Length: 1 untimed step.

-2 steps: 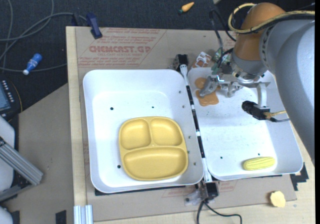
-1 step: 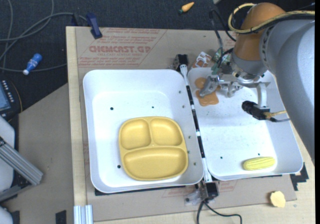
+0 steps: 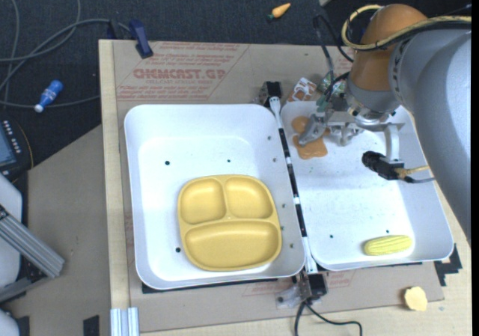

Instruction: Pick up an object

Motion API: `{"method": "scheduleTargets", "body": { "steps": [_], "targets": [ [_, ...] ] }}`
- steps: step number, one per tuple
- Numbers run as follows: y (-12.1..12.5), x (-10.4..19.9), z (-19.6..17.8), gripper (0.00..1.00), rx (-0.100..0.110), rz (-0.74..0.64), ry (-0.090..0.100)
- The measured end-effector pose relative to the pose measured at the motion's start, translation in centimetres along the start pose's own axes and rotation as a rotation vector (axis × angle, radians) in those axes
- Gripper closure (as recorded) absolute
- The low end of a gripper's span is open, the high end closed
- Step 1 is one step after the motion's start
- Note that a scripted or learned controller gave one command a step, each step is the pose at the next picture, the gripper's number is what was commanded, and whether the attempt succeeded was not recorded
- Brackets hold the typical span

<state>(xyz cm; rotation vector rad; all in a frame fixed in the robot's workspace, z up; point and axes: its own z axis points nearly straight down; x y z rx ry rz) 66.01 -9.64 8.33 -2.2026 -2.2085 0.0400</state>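
The arm is in the approach or grasp step. The claw (image 3: 328, 132) is low over the far left corner of the right bin (image 3: 352, 207), the bin toward the worktop's (image 3: 187, 65) right edge. It is right above, or perhaps touching, a flat orange-brown piece (image 3: 312, 146) that lies close to the wall shared by the two bins. From this slanted view I cannot tell whether the claw is apart or together, nor whether it has any hold on the piece, so the pick looks not yet done. The piece seems thin, soft-edged and irregular, maybe rubbery toy food. A thing so flat gives little to bite on, so the next move probably calls for a firm closing low against the bin floor, then a straight lift clear of the wall. The other candidate in this bin is a yellow corn cob (image 3: 388, 245), near the worktop's front right corner. It is rounded, ridged and plastic-looking, and probably easier to pinch across its width. The left bin (image 3: 165, 140) holds a glossy yellow divided plate (image 3: 228, 221) with three shallow compartments and rounded corners. It is wide and smooth, and likely awkward to grip except at its rim. Both bins are smooth white plastic with a few dark specks.
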Motion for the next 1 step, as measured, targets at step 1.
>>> {"method": "scheduleTargets", "body": {
  "steps": [1],
  "targets": [
    [0.00,-0.03,0.00,0.00,0.000,0.000,0.001]
  ]
}}
